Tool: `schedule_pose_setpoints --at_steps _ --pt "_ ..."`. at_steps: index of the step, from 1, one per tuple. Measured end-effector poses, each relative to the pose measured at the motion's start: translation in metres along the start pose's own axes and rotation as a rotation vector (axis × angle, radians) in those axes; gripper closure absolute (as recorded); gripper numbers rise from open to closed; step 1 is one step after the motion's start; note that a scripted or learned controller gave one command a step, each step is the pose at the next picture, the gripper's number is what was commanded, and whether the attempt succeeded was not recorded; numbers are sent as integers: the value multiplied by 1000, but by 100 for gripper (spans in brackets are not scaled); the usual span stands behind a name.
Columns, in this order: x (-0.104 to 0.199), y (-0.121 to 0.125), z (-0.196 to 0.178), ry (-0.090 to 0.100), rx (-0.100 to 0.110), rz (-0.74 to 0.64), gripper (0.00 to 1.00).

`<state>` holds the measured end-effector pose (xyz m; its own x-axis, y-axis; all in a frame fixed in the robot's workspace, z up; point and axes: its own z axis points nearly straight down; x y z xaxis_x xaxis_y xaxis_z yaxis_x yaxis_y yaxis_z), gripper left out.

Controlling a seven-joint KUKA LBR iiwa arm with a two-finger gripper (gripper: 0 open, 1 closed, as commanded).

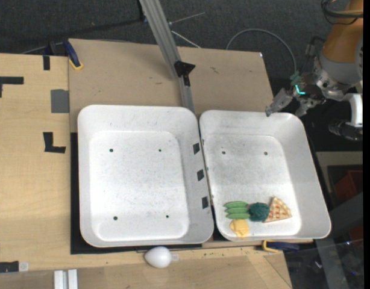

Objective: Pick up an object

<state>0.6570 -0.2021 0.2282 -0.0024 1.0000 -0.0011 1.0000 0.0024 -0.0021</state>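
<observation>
Several small toys lie together at the near end of the right bin [305, 155]: a green pea pod [236, 208], a dark teal lump [258, 211], a pizza slice [279, 210] and a yellow piece [240, 226]. My gripper [288, 106] hangs over the right bin's far right corner, well away from the toys. Its two fingers are spread open with nothing between them.
The left bin [88, 161] sits beside the right one. A white egg-shaped object [158, 257] rests on the bench in front of the left bin. A slanted metal pole [167, 41] crosses the back of the bench toward the gap between the bins.
</observation>
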Motion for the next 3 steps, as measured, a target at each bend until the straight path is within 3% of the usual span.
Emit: schedule_pose_setpoints --at_steps 2,3 --pt "6 13 108 1 4 0 0" --pt "6 12 140 2 12 1 0"
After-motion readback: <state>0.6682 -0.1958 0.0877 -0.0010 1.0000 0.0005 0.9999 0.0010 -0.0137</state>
